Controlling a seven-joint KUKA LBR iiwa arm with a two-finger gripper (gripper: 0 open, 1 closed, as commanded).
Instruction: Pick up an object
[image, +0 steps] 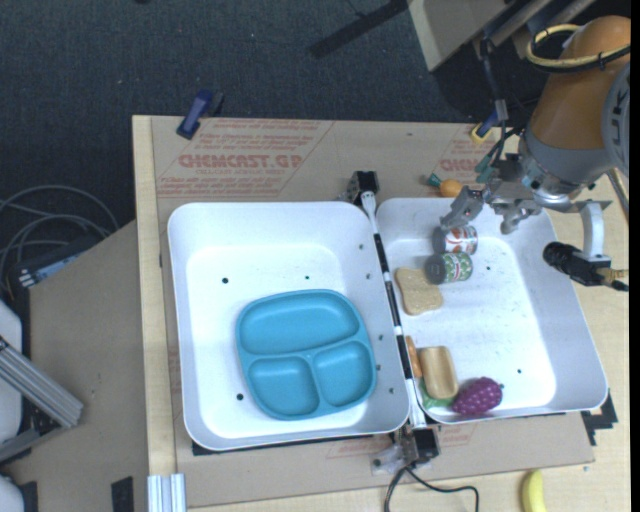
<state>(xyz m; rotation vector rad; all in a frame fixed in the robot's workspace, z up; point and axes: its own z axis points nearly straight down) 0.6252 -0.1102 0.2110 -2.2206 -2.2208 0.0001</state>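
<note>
Camera view, bench w/ two white bins. Left bin (200, 250): blue three-compartment tray (305, 352), lying flat near centre. Right bin (545, 330): small can (449, 267) on its side, upper left area; white-and-red cup (461, 239) just above it, touching or nearly so; tan bread slice (417, 290) just below-left of can; tan block (437, 371) and purple grapes (478, 397) at front edge. Gripper (489, 211) over bin's back part, fingers spread apart, nothing between them; left finger tip just beside cup.
</note>
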